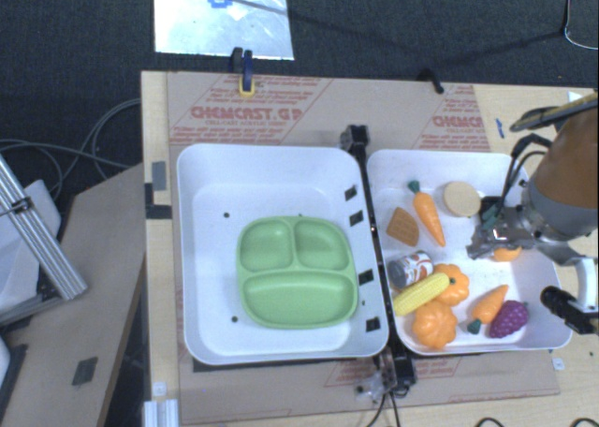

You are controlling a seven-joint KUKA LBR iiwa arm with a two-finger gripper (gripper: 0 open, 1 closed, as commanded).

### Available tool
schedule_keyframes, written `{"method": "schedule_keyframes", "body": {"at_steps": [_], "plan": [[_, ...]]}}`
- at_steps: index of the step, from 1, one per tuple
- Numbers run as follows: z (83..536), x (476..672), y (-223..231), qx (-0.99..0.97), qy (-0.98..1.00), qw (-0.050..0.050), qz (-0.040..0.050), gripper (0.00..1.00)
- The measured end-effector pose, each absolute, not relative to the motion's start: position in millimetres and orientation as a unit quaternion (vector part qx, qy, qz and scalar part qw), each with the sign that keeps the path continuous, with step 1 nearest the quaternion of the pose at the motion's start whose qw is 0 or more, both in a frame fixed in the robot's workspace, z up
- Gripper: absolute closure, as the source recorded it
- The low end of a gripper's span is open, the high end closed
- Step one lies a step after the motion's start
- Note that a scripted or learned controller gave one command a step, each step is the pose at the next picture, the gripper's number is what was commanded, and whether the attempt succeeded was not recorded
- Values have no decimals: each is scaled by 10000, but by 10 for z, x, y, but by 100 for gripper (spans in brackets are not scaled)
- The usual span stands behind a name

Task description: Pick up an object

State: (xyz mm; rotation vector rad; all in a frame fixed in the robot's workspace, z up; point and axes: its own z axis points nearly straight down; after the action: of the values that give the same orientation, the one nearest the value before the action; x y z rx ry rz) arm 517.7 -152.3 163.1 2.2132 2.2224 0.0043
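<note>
An orange thing (508, 253) lies in the right bin (393, 165), under the gripper (490, 240). I cannot tell if it is held. In the left bin (201, 168) is a green tray (297, 271). In the right bin, from left: a brown wedge (403, 227), a can (410, 269), a corn cob (420, 293), a carrot (429, 215), a pumpkin (435, 322), a round cracker (460, 198), grapes (508, 318).
</note>
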Motion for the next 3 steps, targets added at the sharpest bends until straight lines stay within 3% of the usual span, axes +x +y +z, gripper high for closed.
{"method": "schedule_keyframes", "body": {"at_steps": [1, 2, 3], "plan": [[2193, 5298, -1527, 7053, 7089, 36, 20, 100], [2247, 5308, -1527, 7054, 7088, 13, 9, 100], [2202, 5751, -1149, 7036, 7106, 11, 18, 100]]}}
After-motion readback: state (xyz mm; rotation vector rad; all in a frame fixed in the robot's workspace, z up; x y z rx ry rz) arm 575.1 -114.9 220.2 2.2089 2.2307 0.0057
